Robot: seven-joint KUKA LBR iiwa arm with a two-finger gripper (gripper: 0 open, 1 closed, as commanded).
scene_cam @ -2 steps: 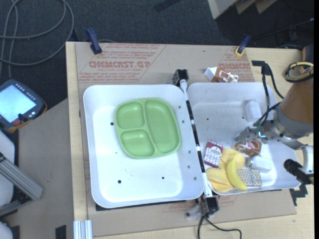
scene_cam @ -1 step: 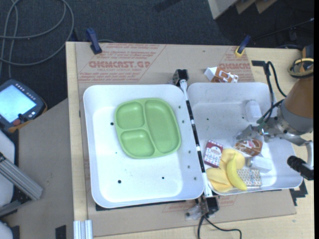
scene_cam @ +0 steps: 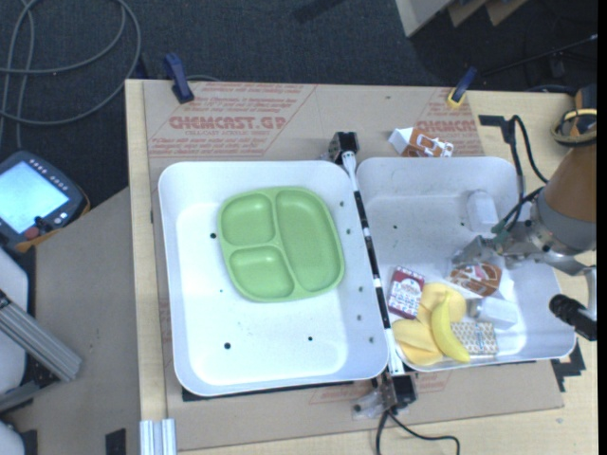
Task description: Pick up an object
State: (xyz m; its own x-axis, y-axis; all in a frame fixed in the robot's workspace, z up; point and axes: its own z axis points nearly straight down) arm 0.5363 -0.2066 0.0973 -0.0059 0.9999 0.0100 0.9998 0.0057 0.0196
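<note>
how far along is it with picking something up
Done: the arm has reached into the right bin, with its gripper low beside the round snack packet. In hand: nothing visibly lifted; the banana and the red-and-white packet lie on the bin floor. Left: the grasp and the lift. The green tray sits in the left bin.

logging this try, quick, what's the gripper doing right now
gripper: down in the right bin by a brown packet; open or closed cannot be told.
</note>
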